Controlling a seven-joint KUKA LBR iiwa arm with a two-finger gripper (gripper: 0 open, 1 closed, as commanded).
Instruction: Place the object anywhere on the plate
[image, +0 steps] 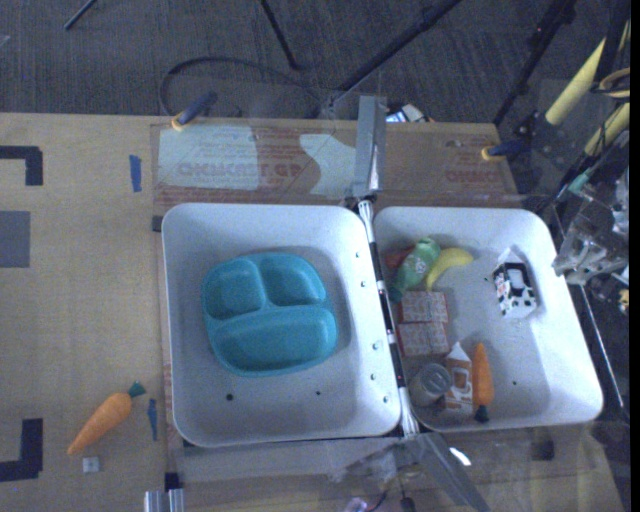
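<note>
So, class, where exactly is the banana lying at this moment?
In the camera view, the banana lies in the right bin, near its upper left corner, just right of a green item and above the two waffle squares.

We've got a tan wooden bench (80, 330) carrying two white bins side by side, the left bin (190, 390) and the right bin (560, 370), plus a toy carrot (100, 421) lying loose near the bench's front left corner.
</note>
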